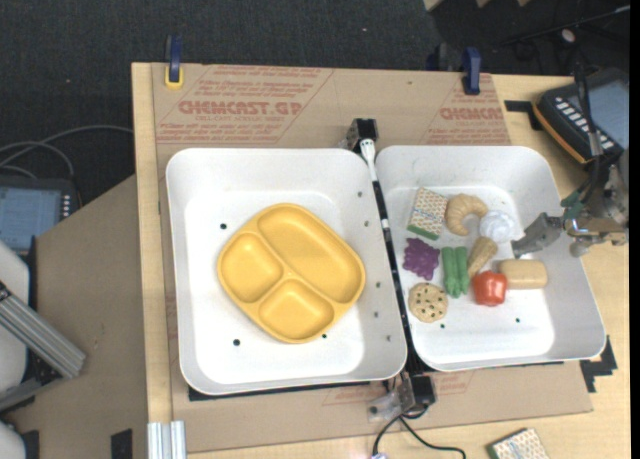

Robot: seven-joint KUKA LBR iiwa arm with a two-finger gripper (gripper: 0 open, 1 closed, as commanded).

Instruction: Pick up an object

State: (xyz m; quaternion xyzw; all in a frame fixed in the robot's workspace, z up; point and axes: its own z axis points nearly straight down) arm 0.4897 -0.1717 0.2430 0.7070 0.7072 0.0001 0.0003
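The right bin [520,347] holds several toy foods: a tan croissant [465,212], a speckled cracker [428,211], purple grapes [421,258], a chip cookie [428,302], a green pickle [456,271], a cone [483,252], a red tomato [489,289], a beige loaf [523,273] and a small white piece [498,226]. My gripper [545,232] reaches in over the bin's right wall, just right of the white piece and above the loaf. Nothing is visibly held in it.
The left bin [190,277] carries a yellow divided plate [290,272]. A black cable and bracket [365,142] run along the seam between the bins. Clamps [470,72] hold the brown board at the back. A dark handset [575,117] lies at the far right.
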